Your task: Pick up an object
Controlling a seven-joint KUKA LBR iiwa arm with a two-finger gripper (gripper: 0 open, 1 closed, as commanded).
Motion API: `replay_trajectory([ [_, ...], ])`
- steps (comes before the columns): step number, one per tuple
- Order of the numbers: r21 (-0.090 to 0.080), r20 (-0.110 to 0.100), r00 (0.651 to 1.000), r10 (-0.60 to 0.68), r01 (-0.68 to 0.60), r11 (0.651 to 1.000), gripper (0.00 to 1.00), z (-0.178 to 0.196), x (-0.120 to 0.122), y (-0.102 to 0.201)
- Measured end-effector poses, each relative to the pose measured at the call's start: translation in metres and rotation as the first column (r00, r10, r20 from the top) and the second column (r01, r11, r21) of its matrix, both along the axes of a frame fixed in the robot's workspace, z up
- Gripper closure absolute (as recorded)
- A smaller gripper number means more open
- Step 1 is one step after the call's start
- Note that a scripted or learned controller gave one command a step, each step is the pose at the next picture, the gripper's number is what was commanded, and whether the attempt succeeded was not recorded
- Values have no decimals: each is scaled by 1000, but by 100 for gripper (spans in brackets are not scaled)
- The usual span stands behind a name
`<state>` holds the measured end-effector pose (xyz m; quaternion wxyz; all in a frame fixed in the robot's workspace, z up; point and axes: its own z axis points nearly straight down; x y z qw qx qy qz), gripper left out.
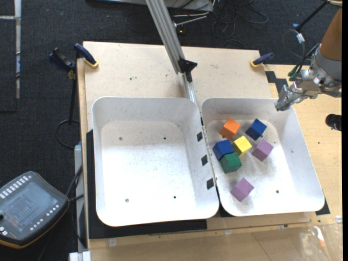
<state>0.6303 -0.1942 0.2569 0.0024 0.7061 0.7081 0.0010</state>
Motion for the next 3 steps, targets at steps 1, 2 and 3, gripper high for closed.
replay_trajectory([
  [1, 4, -4, 1000, 6, -6, 1000, 100, 1, 2, 62],
  [2, 4, -6, 1000, 5, -5, 1000, 100, -10, 5, 111],
  [3, 4, -7, 1000, 5, -5, 1000, 100, -20, -9, 166],
])
